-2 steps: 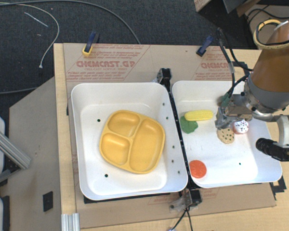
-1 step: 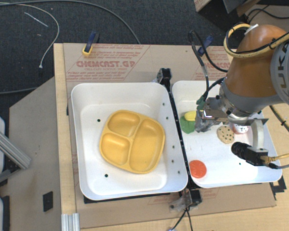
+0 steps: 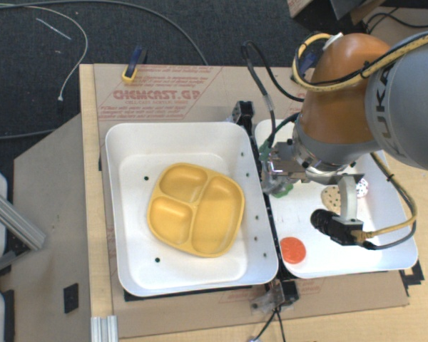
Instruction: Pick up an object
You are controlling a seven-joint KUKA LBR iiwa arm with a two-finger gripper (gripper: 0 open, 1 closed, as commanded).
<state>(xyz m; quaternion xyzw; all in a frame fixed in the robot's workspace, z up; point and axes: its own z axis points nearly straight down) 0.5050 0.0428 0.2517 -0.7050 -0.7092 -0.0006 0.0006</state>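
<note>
From where I stood, the arm had its hand low over the left edge of the right bin, hard against the wall it shares with the left bin. The bulk of the wrist hid the tip, so I could not tell whether the hand was spread or pressed together, and I saw nothing clearly caught in it. The nearest candidate was a small green thing, half hidden just beside the hand. An orange disc lay near the bin's front corner, and a tan perforated round piece and a little white spotted piece sat further right, close together. A yellow divided plate lay alone in the middle of the left bin, well apart from the hand. The worry, to my eye, was that wall: working so close to it, the hand might strike the rim or jam against it and close on plastic, not the green thing. The thing looked small enough to be nudged aside or slip out on the lift, leaving the hand to rise with nothing.
</note>
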